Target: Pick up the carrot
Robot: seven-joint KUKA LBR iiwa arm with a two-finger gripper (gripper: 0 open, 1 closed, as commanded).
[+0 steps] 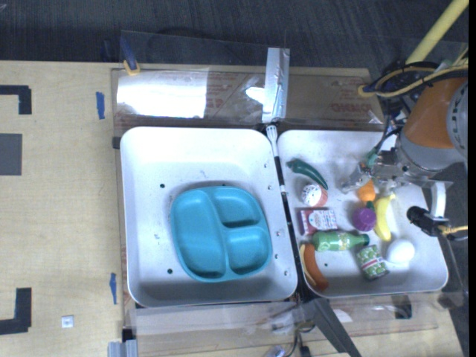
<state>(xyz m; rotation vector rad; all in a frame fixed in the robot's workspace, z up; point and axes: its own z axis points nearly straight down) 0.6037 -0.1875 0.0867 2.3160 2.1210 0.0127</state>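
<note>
The carrot point(366, 192), as I judge it, is the small orange piece just under and beside the gripper point(378, 173), in the right bin point(435, 277); part of it seems hidden, so its shape is unclear. Whether the gripper is spread or closed I cannot tell. To grasp well, centre over the orange body, clear of the banana point(383, 218) just past it. A longer orange piece point(312, 268) lies well away
</note>
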